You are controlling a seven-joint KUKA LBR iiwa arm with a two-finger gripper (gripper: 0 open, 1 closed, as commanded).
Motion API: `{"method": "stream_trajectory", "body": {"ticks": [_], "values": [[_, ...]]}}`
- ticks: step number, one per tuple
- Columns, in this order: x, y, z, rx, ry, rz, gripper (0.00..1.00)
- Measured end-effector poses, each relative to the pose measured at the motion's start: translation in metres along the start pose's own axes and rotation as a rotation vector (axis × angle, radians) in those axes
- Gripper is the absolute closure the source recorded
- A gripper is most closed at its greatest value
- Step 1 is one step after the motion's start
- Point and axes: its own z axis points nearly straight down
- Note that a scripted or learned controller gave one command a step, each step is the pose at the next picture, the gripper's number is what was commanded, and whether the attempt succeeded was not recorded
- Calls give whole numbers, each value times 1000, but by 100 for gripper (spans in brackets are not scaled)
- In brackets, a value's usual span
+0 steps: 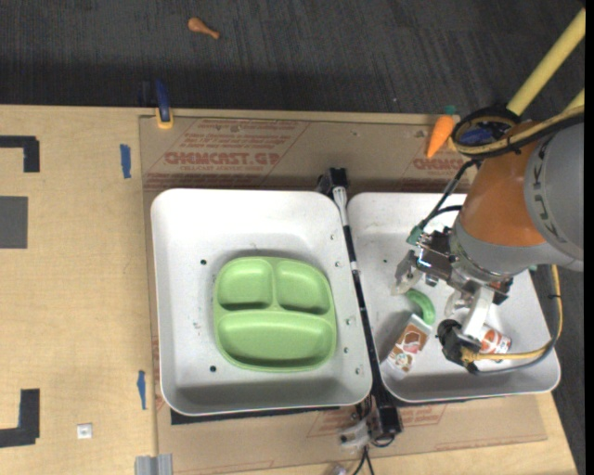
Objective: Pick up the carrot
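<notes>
1. The carrot [439, 135] isn't in either bin. It lies on the cardboard sheet [232, 153] just beyond the far rim of the right bin [520, 382], leafy end pointing away from that bin.
2. The gripper [414, 270] hangs low inside the right bin, toward its left half and well apart from the carrot. From here I can't tell whether it is wide, narrow or holding anything.
3. Inside the right bin, just nearer than the gripper, sit a small green piece [422, 304] and a red-and-white carton [408, 345]. A red-and-white can [496, 344] lies by the near right corner. My guess is the arm is aimed at this clutter, not the target.
4. To reach the carrot, I'd say the arm must lift clear of the right bin's wall and travel past its far rim.
5. A second small orange thing [202, 28] lies on the dark floor, far from the right bin.
</notes>
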Motion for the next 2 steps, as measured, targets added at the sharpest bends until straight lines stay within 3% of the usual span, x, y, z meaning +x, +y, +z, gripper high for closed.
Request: {"method": "stream_trajectory", "body": {"ticks": [1,2], "values": [[-56,10,81,4,0,224,0],[-72,2,38,1,0,259,0]]}}
